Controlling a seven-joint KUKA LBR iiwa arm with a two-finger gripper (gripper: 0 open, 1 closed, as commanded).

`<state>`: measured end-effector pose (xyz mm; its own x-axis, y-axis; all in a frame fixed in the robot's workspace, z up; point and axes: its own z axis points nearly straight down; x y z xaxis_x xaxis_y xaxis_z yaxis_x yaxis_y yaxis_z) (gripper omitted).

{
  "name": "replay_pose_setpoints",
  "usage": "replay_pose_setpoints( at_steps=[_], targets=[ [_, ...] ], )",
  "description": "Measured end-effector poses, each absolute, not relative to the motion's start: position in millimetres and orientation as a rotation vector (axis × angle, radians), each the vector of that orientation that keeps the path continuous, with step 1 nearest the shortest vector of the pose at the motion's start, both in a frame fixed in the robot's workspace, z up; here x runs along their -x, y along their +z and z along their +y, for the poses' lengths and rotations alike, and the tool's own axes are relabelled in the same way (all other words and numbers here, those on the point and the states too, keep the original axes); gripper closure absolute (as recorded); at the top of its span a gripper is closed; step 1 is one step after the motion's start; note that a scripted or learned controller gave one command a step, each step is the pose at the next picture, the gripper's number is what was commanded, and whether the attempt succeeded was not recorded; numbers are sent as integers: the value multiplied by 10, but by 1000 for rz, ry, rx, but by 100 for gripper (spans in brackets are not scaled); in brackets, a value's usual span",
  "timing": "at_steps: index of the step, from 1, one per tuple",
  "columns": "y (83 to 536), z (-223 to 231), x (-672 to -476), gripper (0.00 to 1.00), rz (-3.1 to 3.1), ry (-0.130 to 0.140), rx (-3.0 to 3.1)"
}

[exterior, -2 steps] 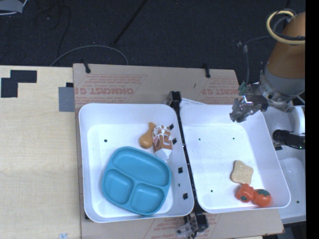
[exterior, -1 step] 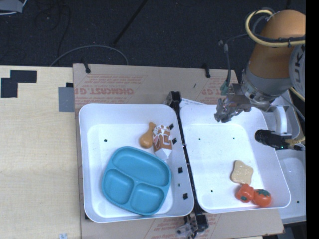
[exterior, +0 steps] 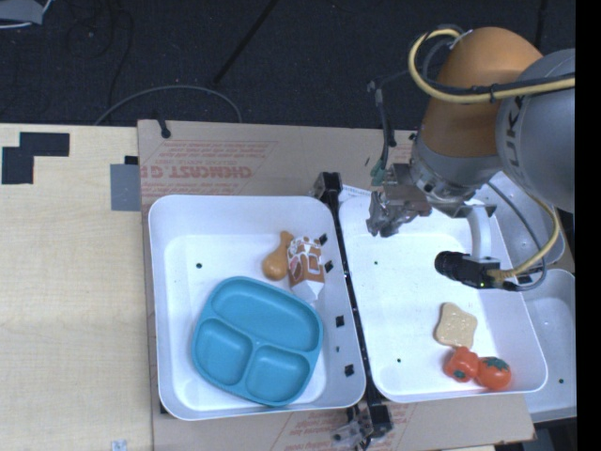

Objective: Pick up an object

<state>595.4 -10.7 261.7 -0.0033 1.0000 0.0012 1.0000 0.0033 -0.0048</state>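
My gripper (exterior: 387, 220) hangs over the far left corner of the right bin (exterior: 404, 299), pointing down, with nothing visibly held in it. In that bin's near right part lie a slice of toy toast (exterior: 455, 325) and a red-orange pair of toy tomatoes (exterior: 477, 368), both well in front of the gripper and to its right. The left bin (exterior: 156, 299) holds a blue divided plate (exterior: 255, 341), a tan toy drumstick (exterior: 277, 257) and a small white-and-brown packet (exterior: 306, 261) beside the centre wall.
A black divider (exterior: 340, 280) runs between the two bins. Both bins rest on a cardboard sheet (exterior: 235, 163) on the pale bench. The grey arm with its orange band (exterior: 479, 73) fills the upper right, over the right bin's far side.
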Motion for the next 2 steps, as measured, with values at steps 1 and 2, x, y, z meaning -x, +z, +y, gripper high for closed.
replay_pose_setpoints(
  at_steps=[1, 2],
  targets=[
    [2419, 423, -5887, 100, -2223, 5, 2214],
    [2460, 975, -5853, 100, -2225, 3, 2213]
  ],
)
